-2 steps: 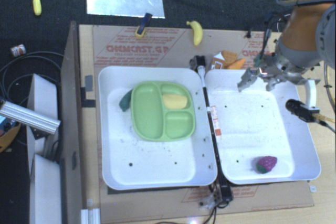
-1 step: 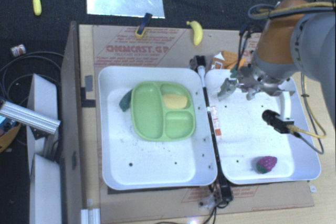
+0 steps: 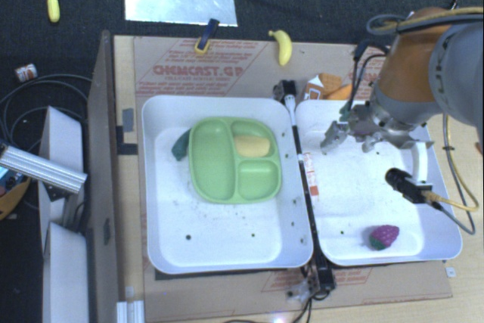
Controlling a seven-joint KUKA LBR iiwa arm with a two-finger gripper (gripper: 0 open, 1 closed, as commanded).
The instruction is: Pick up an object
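Note:
My gripper (image 3: 349, 141) hangs over the upper part of the right bin (image 3: 355, 238), its two fingers spread open with nothing between them. A purple grape-like bunch (image 3: 383, 237) lies in the right bin's near right corner, well below the gripper. In the left bin (image 3: 170, 238) sits a green divided plate (image 3: 227, 181) with a pale yellow object (image 3: 253, 145) in its upper right compartment. A dark green object (image 3: 180, 145) lies against the plate's left rim.
A yellow banana (image 3: 283, 47) lies on the cardboard behind the bins. An orange and white item (image 3: 325, 87) sits just behind the right bin, partly hidden by the arm. A divider rail (image 3: 300, 170) runs between the bins.

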